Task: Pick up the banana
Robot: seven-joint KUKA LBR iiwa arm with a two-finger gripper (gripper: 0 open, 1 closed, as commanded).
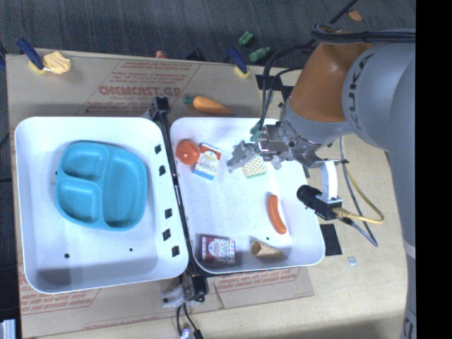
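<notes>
A pale yellow lump [56,63], the only banana candidate though its identity is uncertain, lies at 10 o'clock on the cardboard sheet [127,83], outside both bins and beside a blue clamp [30,51]. Red print on the cardboard reads "CHEMCAST". The pincer [247,154] hangs over the right bin [233,129], beside a yellow gridded item [253,167]. Its opening cannot be determined. The desk [353,288] is tan and the floor [106,13] is dark.
</notes>
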